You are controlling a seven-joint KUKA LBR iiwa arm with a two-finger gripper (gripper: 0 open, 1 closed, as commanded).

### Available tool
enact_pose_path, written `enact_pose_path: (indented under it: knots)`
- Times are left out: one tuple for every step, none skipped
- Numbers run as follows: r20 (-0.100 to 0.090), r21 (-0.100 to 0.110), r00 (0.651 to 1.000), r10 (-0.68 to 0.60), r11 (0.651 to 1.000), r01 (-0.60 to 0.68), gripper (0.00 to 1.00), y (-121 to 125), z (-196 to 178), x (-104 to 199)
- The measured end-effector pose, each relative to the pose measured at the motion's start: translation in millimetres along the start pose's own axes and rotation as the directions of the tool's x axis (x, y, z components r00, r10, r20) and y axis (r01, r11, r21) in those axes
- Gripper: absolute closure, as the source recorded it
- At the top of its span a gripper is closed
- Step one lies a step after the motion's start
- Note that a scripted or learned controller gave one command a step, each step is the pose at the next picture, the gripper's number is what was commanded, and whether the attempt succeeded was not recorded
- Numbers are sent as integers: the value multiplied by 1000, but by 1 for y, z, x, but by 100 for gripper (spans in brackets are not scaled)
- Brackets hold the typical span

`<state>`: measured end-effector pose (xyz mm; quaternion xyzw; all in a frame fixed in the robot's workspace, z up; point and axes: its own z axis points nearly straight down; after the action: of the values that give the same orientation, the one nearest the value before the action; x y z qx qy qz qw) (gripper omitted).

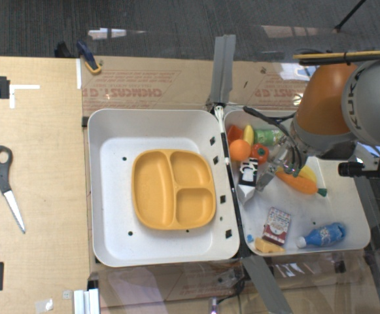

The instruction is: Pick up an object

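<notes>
Camera view looks down on two shallow white bins set side by side on the bench. The left bin [104, 195] carries a yellow divided plate [174, 189] with three compartments, lying flat near its middle. The right bin [350, 231] holds a scatter of small things. At its far left corner sit an orange ball [239, 150], a yellow piece [248, 133] just behind it, and a green can [267, 136] lying on its side. A small red and green piece [261, 152] lies just right of the ball. A black and white item [248, 173] rests near the bin's left wall, below the ball. A toy carrot [299, 183] lies on a slant toward the middle of the bin. Nearer the front edge lie a small red and white packet [278, 224], a yellow scrap [266, 244] and a blue bottle [322, 235] on its side.

The grey arm [366, 103] with its orange band reaches in from the right, and the gripper [266, 175] hangs low over the right bin, between the black and white item and the carrot's thick end. Whether its claw is released or clenched I cannot tell, nor whether anything sits in it.

On the bench left of the bins lies a pair of scissors [5, 182].
</notes>
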<state>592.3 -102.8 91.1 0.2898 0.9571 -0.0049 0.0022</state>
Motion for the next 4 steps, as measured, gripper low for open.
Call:
enact_pose_path:
  knots:
    - [-6, 0, 1000, -4, 1000, 4, 100, 2, -5, 1]
    - [-7, -8, 967, -255, 967, 255, 100, 8, -170, 46]
    - [-6, -12, 872, -489, 872, 489, 100, -37, -7, 40]
    - [-1, -12, 797, -604, 797, 604, 100, -124, -30, -20]
